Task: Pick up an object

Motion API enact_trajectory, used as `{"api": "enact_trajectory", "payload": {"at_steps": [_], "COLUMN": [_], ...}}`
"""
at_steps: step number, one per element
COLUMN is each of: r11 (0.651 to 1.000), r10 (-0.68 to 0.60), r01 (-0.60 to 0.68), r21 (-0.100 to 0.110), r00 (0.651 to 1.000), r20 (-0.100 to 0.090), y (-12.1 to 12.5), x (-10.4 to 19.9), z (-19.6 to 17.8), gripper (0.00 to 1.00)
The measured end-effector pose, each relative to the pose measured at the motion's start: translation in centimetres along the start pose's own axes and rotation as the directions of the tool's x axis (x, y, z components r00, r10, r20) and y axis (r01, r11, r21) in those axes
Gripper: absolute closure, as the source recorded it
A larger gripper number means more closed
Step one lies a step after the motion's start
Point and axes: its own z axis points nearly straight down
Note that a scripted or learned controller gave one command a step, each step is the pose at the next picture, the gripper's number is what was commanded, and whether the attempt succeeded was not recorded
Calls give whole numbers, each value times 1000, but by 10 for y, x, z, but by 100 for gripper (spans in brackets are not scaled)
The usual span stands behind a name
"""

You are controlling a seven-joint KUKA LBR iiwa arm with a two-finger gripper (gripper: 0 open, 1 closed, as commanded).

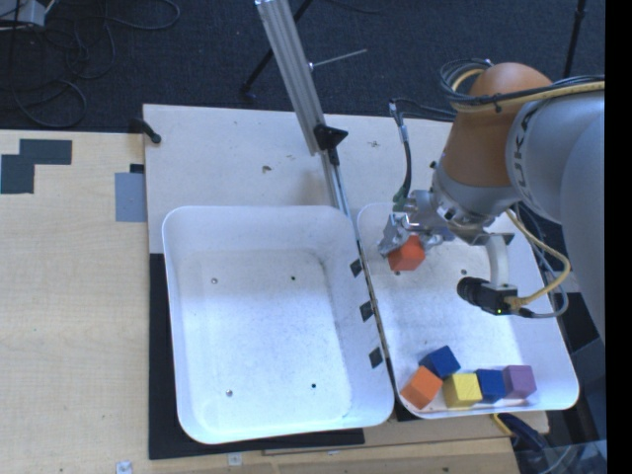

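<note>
Small orange-red block (406, 256) sits right under the two-finger gripper (399, 235), over the far-left part of the right white bin (553, 388), close to the divider between the two bins. The metal fingers appear to straddle its top, so I read the gripper as clamped on it, though whether the block is lifted or resting on the bin floor cannot be told from this slant. Going from near to far: along the near edge of the right bin lies a row of loose cubes, an orange cube (423, 386), a blue cube (440, 360) just behind it, a yellow cube (461, 390), a second blue cube (490, 384) and a purple cube (519, 380), bunched touching or nearly so, probably left where earlier drops rolled against the rim. They are well apart from the gripper, so no crowding at the grasp. The left white bin (188, 265) is the likely drop side. Further back, a black sensor-like fixture (486, 293) hangs off the wrist on a bracket, over the bin middle. The grey arm with orange band (494, 136) leans in from the right, wrist tilted down-left to reach the bin corner. Farthest, a slanted aluminium rail (293, 67) rises from the bench behind the bins. Judgement: grasp step is on, lift not confirmed.
</note>
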Motion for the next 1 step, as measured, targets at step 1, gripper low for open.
{"api": "enact_trajectory", "payload": {"at_steps": [1], "r11": [1000], "r10": [0], "r01": [0], "r21": [10], "r00": [1000], "r20": [-1], "y": [1], "x": [67], "z": [6], "gripper": [100]}}
